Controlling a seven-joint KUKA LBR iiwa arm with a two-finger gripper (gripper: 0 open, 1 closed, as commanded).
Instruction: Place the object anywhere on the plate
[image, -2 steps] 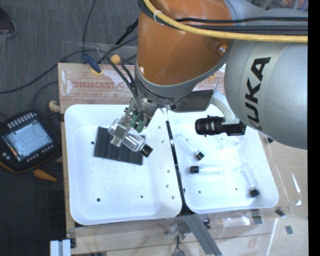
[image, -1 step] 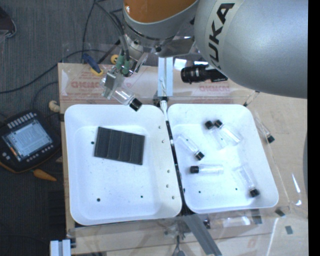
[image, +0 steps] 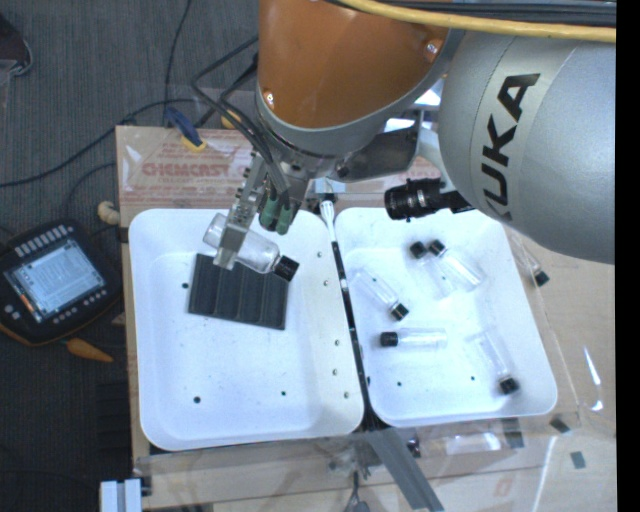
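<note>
In the left bin (image: 170, 400), a ribbed dark plate (image: 238, 292) is lying flat. The gripper (image: 232, 245) is clasping a clear, black-capped vial (image: 258, 255) just above the plate's top edge. Similar vials (image: 440, 268) are lying scattered in the right bin (image: 530, 390).

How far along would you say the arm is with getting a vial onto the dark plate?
Nearly there. Done: one clear vial is out of the right bin, where four vials remain. In hand: the gripper grips it over the upper edge of the dark ribbed plate in the left bin. Left: opening the jaws and withdrawing.
</note>
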